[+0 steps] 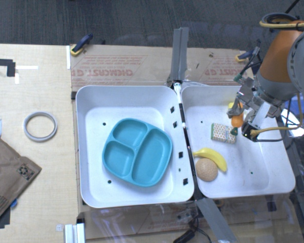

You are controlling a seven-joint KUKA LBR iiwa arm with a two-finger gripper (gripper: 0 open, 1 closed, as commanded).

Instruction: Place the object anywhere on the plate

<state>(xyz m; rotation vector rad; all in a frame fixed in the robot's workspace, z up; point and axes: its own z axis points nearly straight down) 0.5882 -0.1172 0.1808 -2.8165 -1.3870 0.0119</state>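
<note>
A blue three-compartment plate [137, 152] lies in the left white bin [89, 135]. My gripper [239, 118] hangs over the upper right part of the right bin [273, 178], tilted down to the left. A small orange object [236, 120] sits right at its tip, with a bit of yellow [232, 105] just above it; whether it is gripped is unclear. A small patterned box [223, 132] lies just left of the gripper. A yellow banana [213, 157] and a round tan object [206, 169] lie lower in the right bin.
A divider post [180, 54] rises between the two bins. On the bench to the left lie a tape ring [40, 126] and a brown cardboard piece [7, 178]. A cable [271, 130] loops from the wrist over the right bin.
</note>
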